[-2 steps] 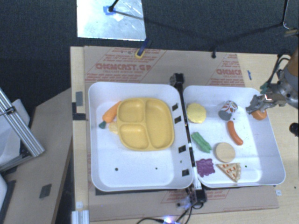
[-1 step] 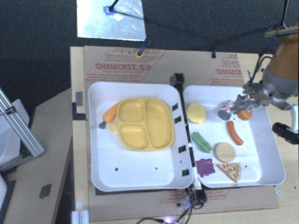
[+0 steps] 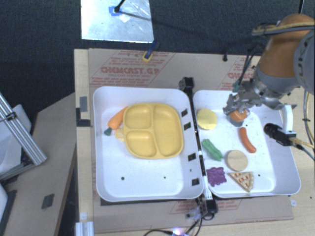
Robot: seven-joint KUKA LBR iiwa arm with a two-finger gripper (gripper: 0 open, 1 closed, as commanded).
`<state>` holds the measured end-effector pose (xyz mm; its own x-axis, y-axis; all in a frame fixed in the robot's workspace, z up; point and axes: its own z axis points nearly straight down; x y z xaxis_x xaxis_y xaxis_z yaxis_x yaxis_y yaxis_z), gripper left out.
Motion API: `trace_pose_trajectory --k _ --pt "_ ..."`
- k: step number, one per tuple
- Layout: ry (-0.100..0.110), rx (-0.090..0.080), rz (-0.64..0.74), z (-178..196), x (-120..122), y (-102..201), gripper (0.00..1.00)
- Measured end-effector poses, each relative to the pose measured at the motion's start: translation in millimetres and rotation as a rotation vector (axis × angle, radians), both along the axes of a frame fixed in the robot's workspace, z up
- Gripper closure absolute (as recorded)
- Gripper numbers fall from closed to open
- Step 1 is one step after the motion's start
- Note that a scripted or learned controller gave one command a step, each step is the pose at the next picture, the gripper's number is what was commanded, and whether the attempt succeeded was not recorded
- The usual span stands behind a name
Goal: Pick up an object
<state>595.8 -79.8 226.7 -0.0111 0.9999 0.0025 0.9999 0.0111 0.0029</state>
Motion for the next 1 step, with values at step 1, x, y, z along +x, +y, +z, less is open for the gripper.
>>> trace_pose_trajectory --k 1 --pt "-0.001 -0.002 -0.002 -9.5 24.6 48.3 1.00"
